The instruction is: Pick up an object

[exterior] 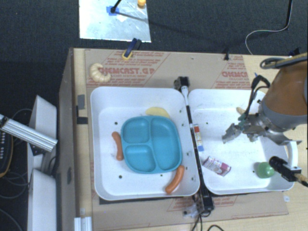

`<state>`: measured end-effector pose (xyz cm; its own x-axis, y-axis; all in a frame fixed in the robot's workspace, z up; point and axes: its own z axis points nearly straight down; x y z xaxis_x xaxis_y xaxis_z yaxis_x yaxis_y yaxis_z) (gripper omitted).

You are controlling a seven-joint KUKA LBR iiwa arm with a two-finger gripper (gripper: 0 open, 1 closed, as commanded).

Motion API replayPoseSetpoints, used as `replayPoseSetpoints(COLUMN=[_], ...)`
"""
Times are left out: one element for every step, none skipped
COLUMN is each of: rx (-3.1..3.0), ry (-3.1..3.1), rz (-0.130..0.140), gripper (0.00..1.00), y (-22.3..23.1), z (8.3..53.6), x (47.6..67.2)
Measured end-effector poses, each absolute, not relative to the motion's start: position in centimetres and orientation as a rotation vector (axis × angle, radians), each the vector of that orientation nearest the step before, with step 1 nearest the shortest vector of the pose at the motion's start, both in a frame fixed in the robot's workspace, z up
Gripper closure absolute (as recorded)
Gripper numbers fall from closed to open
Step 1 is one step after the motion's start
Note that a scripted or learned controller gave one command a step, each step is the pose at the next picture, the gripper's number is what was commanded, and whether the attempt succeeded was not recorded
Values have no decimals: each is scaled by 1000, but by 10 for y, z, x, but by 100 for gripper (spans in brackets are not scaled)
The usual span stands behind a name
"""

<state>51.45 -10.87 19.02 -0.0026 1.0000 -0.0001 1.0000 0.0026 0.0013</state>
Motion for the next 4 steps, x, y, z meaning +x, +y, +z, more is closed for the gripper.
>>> replayPoseSetpoints(rx=[2217, 2213, 2220, 2220], ry=[2225, 2223, 2223, 2220], rz=[1, 5, -2, -1], gripper=[0, 0, 0, 0], y=[-136, -135, -155, -207], z=[133, 159, 118, 124], x=[589, 663, 580, 537])
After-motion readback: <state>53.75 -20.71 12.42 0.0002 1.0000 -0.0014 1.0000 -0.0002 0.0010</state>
